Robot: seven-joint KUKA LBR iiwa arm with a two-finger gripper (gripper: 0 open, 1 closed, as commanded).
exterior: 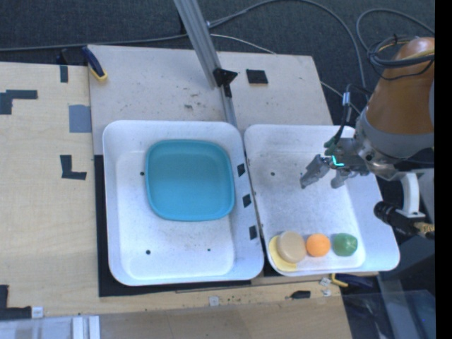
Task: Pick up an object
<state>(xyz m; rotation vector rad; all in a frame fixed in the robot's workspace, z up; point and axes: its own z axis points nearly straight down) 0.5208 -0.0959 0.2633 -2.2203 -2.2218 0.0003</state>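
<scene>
Gripper hangs over the middle of the right bin, fingers angled down toward the bin floor. Two dark fingers show with a gap between them, so the jaws stand apart, with nothing between them.

Candidate objects sit in a row along the near edge of the right bin, all nearer the camera than the gripper: a tan round object resting on a yellow piece, an orange ball just beside it, and a green ball at the right end. Neighbours in the row are touching or nearly so; cannot resolve which.

Key relation: the row lies toward the near rim from the jaws, well apart from them. The orange ball lies most directly under the line from the gripper toward that rim. Judgement: it is the shortest reach.

Orientation: both balls are round, no long axis, no pointing direction. The row itself runs left-right along the rim. Tan object looks disc-like, flat face up; axis not distinguishable.

Left bin holds a teal square plate, lying flat, well apart from the gripper.

Risk, as judged: tight spacing may crowd finger entry between neighbours.
</scene>
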